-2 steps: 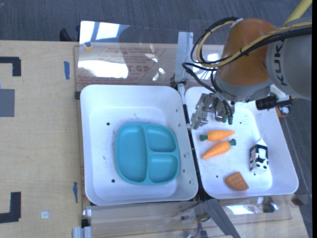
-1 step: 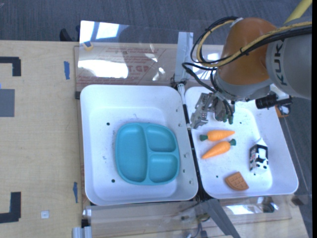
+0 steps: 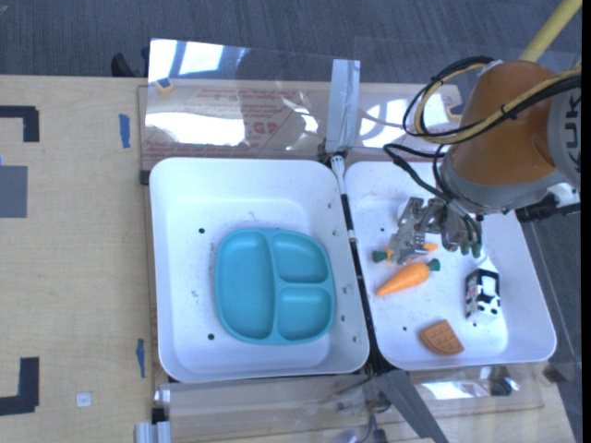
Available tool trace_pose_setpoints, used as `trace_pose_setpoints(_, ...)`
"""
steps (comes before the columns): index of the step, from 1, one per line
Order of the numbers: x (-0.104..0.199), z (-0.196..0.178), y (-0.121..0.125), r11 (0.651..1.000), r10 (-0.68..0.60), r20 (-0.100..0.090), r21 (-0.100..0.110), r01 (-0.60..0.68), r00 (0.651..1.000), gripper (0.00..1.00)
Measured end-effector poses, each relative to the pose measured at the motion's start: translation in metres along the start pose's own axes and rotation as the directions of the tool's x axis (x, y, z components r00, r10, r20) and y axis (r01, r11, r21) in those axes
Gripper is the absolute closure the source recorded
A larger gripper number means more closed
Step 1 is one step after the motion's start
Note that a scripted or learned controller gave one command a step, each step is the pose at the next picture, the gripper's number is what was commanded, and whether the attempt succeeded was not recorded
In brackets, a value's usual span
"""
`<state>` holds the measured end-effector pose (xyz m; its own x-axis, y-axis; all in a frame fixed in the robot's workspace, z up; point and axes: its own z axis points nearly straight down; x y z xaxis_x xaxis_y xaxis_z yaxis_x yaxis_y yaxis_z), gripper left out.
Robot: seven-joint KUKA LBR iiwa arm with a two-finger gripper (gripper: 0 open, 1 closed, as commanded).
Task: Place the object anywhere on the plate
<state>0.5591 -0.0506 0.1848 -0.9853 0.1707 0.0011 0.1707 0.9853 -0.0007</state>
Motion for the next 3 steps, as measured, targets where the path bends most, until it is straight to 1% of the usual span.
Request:
trace_pose_setpoints(1,0.054,0.001,0.04,0.995,0.099,-0.002,-0.002,-0.099,0.995,1.0)
trace_pose_setpoints(2,0.072,0.0,0.106,0.976,-0.216,-0.002,-0.002,0.216,0.976,1.0)
trace_pose_setpoints(3,0.073,0.0,0.005,0.891,-0.454,-0.001,-0.001,0.454,0.891,1.0)
